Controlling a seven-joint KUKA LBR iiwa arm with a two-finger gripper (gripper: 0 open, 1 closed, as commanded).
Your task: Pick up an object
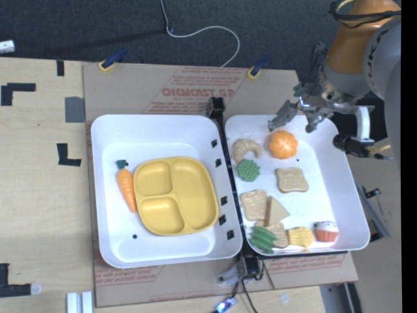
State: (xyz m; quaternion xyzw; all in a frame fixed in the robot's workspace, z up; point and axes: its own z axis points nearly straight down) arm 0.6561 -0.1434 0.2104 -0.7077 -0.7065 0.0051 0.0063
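Note:
My gripper [299, 118] hovers open over the back of the right bin [345, 175], its two dark fingers spread apart with nothing between them. Just below it lies an orange fruit [283, 144]. A croissant [245, 149] and a green broccoli piece [248, 170] lie to the left of the fruit. A slice of toast [291, 180] sits in the middle of the bin. Further forward are bread slices [259, 205], green beans [263, 238], a yellow corn piece [300, 237] and a small cupcake [325, 231].
The left bin [107, 142] holds a yellow divided plate [176, 195] and a carrot [126, 186] beside its left rim. The bins stand on a cardboard sheet [189, 90]. A white cable [208, 31] trails across the dark floor behind.

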